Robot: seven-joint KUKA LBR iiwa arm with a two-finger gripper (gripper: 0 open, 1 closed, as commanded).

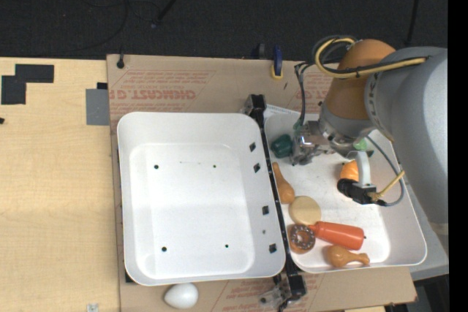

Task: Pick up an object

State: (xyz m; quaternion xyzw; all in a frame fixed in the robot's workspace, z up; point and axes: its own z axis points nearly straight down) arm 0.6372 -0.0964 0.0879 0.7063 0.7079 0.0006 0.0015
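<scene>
Gripper [303, 150] lowered in right bin [409, 248], just beside green object [281, 146]; state of fingers cannot be told. Object judged light, stiff, smooth; to be taken across middle.

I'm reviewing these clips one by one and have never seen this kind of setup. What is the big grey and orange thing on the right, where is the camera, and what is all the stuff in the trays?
The grey and orange shape is a robot arm reaching in from the right. The single camera is fixed above the bench, looking down at a slant. Two shallow white bins sit side by side. The arm's claw is low in the right bin, near its far end, close to a small dark green object. Whether it grips anything cannot be seen from here. That bin also contains toy food: an orange carrot-like piece, a round beige piece, a brown doughnut-like ring, and a tan pear-shaped piece. The left bin has only small dark dots on its floor. A white egg-shaped object lies on the bench in front of it.
</scene>
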